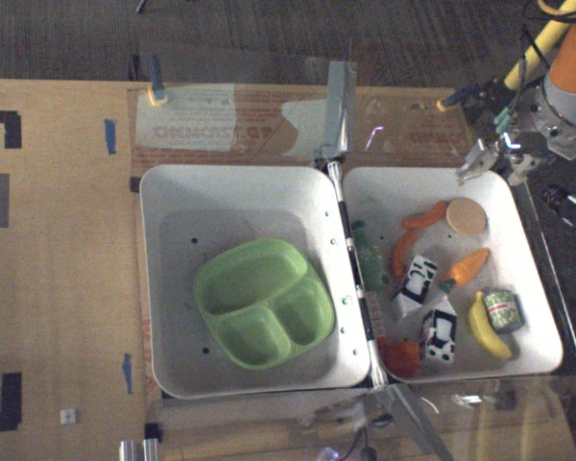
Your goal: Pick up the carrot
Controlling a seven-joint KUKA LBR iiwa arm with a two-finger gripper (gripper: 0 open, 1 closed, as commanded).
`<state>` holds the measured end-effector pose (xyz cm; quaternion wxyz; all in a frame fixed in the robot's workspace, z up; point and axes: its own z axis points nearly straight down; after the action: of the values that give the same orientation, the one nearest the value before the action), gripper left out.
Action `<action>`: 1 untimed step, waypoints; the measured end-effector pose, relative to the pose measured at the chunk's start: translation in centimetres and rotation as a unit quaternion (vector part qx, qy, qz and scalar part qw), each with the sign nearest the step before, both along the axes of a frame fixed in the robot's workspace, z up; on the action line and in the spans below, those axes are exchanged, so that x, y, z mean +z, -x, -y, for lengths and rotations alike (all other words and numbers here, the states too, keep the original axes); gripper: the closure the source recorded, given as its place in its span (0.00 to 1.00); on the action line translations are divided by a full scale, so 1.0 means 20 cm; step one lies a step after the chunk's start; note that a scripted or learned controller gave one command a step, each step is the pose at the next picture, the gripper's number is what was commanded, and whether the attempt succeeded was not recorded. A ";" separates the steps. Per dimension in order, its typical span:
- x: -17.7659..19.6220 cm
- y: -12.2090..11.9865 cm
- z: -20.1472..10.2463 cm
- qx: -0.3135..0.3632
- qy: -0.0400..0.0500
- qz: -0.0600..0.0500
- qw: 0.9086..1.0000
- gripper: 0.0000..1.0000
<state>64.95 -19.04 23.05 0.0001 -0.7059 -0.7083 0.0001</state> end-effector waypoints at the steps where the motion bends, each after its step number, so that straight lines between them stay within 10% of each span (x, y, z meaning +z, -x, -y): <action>1: -0.66 0.12 0.11 0.025 -0.004 0.004 1.000 0.00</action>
<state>62.48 -21.24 9.80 -0.0003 -0.6877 -0.7260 -0.0056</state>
